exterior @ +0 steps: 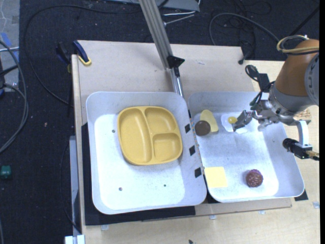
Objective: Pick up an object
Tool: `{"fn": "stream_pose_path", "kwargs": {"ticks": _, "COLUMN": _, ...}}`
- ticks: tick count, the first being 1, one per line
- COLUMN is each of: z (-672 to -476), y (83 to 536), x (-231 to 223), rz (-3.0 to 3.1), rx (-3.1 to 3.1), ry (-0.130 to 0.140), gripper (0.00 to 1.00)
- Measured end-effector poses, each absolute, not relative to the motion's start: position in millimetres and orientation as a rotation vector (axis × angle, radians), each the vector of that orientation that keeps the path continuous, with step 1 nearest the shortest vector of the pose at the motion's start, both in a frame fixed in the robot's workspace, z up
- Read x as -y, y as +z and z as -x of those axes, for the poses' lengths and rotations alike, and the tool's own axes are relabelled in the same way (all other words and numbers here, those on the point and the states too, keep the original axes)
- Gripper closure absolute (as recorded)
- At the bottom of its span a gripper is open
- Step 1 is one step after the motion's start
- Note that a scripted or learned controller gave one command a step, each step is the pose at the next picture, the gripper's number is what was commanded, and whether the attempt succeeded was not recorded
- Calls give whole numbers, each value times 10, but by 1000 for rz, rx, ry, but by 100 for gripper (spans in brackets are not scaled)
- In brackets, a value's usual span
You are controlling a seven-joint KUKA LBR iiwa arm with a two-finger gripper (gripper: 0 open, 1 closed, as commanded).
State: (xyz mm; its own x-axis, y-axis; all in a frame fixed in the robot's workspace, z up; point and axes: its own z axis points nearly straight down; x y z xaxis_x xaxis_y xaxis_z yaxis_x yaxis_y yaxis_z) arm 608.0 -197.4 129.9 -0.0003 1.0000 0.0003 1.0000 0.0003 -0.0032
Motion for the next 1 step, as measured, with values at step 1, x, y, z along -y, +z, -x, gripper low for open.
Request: {"fn": "stream_pose_path", "kwargs": {"ticks": 1, "z": -6094, "y": 1430, "x": 1977, "rz": 2222, "rx": 2225, "ry": -1, "gripper": 100}}
